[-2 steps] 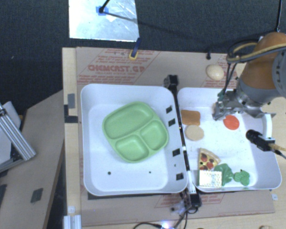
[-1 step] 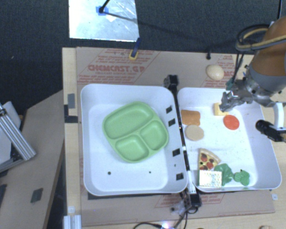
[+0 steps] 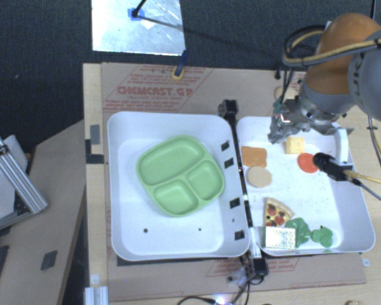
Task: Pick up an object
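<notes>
The right bin [image 3: 349, 202] holds toy food: a brown toast square [image 3: 254, 155], a tan round biscuit [image 3: 259, 177], a yellow cheese block [image 3: 295, 145], a red tomato slice [image 3: 307, 162], a pizza slice [image 3: 276, 212], a white speckled cracker [image 3: 280, 237] and green leafy pieces [image 3: 309, 231]. My gripper [image 3: 280, 132] hangs over the far part of this bin, just left of the cheese block and beyond the toast. Nothing shows between its fingers.
The left bin [image 3: 127, 234] carries a green divided plate [image 3: 180, 175]. A black divider [image 3: 239, 176] with clips runs between the bins. A shiny foil sheet [image 3: 138, 18] lies beyond the bench. A black cable end [image 3: 330, 168] juts over the right bin.
</notes>
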